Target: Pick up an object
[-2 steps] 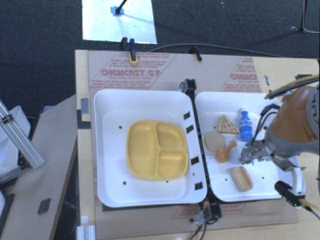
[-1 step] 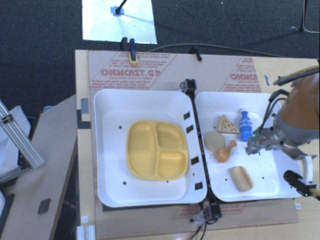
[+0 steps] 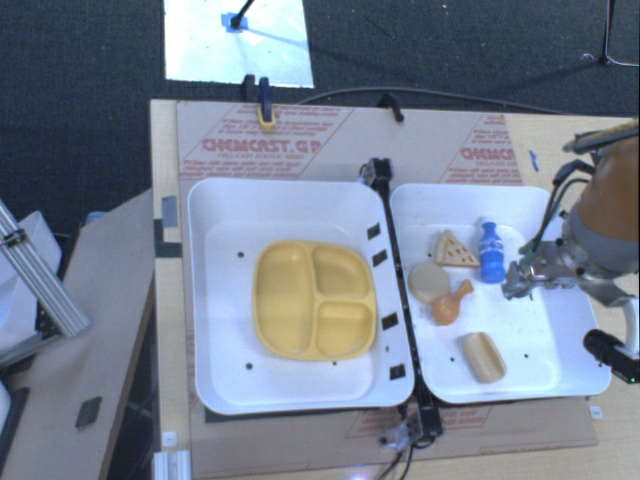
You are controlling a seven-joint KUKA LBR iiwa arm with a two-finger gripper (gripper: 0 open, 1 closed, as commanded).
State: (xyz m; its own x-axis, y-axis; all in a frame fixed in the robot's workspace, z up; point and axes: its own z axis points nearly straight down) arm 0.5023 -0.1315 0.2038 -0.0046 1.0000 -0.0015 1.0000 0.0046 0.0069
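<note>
In the right white shallow bin (image 3: 575, 363), nearest the camera, a tan bread-roll-shaped toy (image 3: 482, 356) lies on the bin floor, a little left of centre. Just beyond it sits an orange toy drumstick (image 3: 451, 303), tilted, its thick end touching or nearly touching a round beige disc-shaped toy (image 3: 429, 282) to its left, close to the divide between the bins. Further back lies a tan triangular wedge shaped like a sandwich slice (image 3: 455, 251), and just to its right a small blue bottle with a white cap (image 3: 491, 252) lies with its cap pointing to the far side. The grey end effector (image 3: 522, 279) is low over the right bin, just right of the blue bottle and apart from it; no object is seen between its fingers, and whether the fingers are spread or closed cannot be told from this angle. The arm (image 3: 605, 213), with its orange band, enters from the right edge. In the left white shallow bin (image 3: 220, 268), a yellow plastic plate with three compartments (image 3: 314, 299) rests near the centre. Both bins stand side by side on the wooden table (image 3: 170, 148), on a sheet of brown cardboard printed with red lettering (image 3: 330, 138) whose far edge is held by a blue and yellow clamp (image 3: 263, 103).
</note>
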